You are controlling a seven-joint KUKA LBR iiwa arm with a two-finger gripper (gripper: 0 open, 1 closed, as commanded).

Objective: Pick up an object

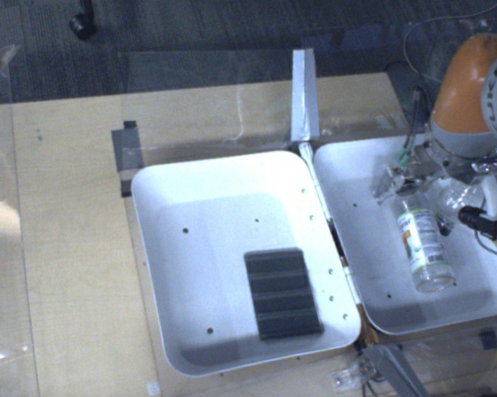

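A black ridged block [283,293] lies low in the left bin [169,250]. In the right bin [371,286], a clear bottle [422,246] lies below the tool [411,181], whose opening I cannot tell.

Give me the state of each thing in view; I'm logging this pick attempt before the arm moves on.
Clear plastic bottle: lying on its side in the right bin, cap end toward the gripper.
Black ribbed block: lying flat in the left bin, near its front edge.
Gripper: low over the right bin, just above the bottle's top end; grip not readable.
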